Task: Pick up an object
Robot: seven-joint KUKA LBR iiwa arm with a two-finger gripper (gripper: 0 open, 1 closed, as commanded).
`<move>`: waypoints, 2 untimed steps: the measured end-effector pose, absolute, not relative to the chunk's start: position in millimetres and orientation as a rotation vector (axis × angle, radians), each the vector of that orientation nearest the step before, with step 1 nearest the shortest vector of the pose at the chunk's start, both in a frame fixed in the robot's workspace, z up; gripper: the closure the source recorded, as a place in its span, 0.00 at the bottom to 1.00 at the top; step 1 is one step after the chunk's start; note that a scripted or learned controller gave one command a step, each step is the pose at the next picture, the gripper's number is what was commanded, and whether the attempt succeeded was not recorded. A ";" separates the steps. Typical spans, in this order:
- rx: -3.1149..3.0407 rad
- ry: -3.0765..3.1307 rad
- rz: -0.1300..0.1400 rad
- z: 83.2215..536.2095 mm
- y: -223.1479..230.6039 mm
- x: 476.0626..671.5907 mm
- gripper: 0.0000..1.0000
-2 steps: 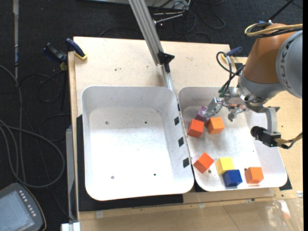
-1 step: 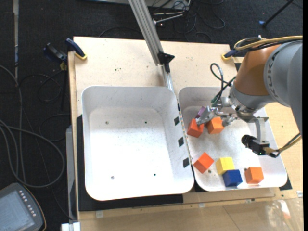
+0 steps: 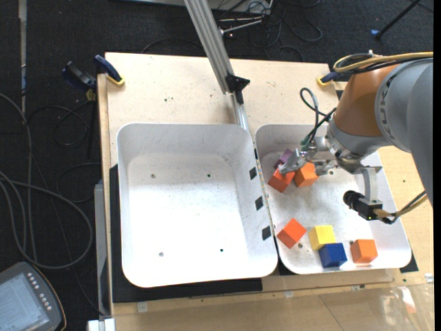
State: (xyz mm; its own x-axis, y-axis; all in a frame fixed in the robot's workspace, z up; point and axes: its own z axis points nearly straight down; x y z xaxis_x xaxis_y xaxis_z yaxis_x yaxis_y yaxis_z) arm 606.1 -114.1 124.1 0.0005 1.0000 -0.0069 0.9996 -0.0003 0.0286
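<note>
**Gripper over the upper cluster of blocks in the right bin**

The nearest candidate is an orange block (image 3: 305,175) lying directly under the gripper (image 3: 303,158), in the upper part of the right bin (image 3: 394,216). Just to its left and touching it sits a red-orange block (image 3: 279,180), and a purple block (image 3: 284,159) lies just above that one, against the bin's left wall. Whether the jaws are spread or closed, and whether anything sits between them, cannot be told from this view, since the wrist hides them. These blocks look squarish, with no clear long axis. The coming move probably turns on the orange block lying straight below the tool.

Counted in the right bin: four orange or red-orange blocks, including one (image 3: 291,232) and another (image 3: 364,250) near the bottom rim, one yellow block (image 3: 320,236), one blue block (image 3: 333,254), one purple. One arm, two bins; the left bin (image 3: 131,185) lies well apart from all blocks
</note>
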 end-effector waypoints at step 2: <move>2.215 2.222 0.005 180.3 -105.9 612.8 1.00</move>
